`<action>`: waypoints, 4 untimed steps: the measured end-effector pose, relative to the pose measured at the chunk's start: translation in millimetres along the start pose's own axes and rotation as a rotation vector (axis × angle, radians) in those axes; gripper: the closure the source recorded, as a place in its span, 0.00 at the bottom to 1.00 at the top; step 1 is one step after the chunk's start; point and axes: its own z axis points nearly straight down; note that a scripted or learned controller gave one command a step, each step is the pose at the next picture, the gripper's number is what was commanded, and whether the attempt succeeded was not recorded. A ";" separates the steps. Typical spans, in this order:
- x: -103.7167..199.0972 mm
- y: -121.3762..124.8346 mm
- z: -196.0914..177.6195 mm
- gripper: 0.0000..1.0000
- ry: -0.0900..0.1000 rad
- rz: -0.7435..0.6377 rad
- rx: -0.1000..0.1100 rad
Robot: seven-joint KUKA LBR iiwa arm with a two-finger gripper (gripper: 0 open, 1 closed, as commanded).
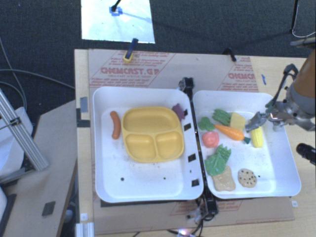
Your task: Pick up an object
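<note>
The grey arm reaches in from the right, and its metal two-finger gripper [257,121] hangs over the right-hand shallow white bin [281,167], just above the upper end of a small yellow corn cob toy [257,137]. Whether the gripper is apart or together I cannot tell — its tip is small and blurred against the toys.

Crowded close around the corn: an orange plastic carrot [230,131] lying slantwise to its left, a pale yellow block [238,120] just above the carrot, and a green leafy vegetable toy [221,116] beside that. Further left sit a pinkish-red round tomato toy [211,139] and a small green piece [206,124]. Nearer the front edge lie a green broccoli-like toy [217,160], a tan slice of toast [224,181] and a round chocolate-chip cookie [247,177].

The left-hand white bin [106,172] holds a yellow three-compartment plastic plate [152,133] — with a brown sausage toy [115,125] to its left and a small purple item [178,111] at its upper right corner.
</note>
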 end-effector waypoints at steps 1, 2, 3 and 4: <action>40.4 -69.5 62.9 0.00 0.005 0.001 0.010; 131.4 -63.5 18.8 0.00 0.005 -0.011 -0.005; 139.7 -64.6 20.7 0.00 0.001 -0.004 -0.001; 144.3 -64.5 20.7 0.00 0.001 -0.003 -0.002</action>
